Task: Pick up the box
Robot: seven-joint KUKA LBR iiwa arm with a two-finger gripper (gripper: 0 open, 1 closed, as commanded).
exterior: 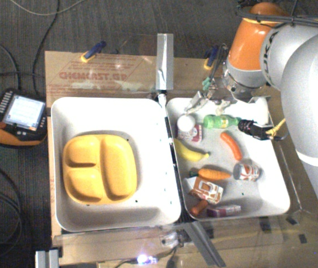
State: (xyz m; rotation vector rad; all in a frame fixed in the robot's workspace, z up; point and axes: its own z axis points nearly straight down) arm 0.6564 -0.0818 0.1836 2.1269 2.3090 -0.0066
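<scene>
The small orange-and-white printed cardboard box (pixel 207 190) lies flat and a little skewed near the front of the right-hand shallow white bin (pixel 279 197), toward its inner wall. It looks light and fairly stiff, though thin card would likely dent under a hard squeeze, and its glossy faces may be slippery; the surest hold is probably across its two shorter opposite sides, from above. That is crowded ground: an orange plastic carrot (pixel 214 174) lies just behind it, apparently touching its rear edge, a dark reddish-brown piece (pixel 198 207) sits against its front corner, and a flat pink-and-purple packet (pixel 224 210) lies just beside it at the front.

Further out are a small red-and-silver can (pixel 247 172) on its side, a yellow plastic banana (pixel 190 152), a red-orange sausage-shaped toy (pixel 231 144), a green bottle (pixel 221 121) on its side and a white-capped jar with a red label (pixel 189 128).

The gripper (pixel 203 96) hangs over the far inner corner of that bin, well apart from the box, near the jar; whether it stands apart or together cannot be told at this angle, and nothing is seen held.

The left white bin (pixel 63 205) carries a yellow compartment tray (pixel 100 168). On the dark surface to the far left rests an orange-edged teach pendant (pixel 18 118).
</scene>
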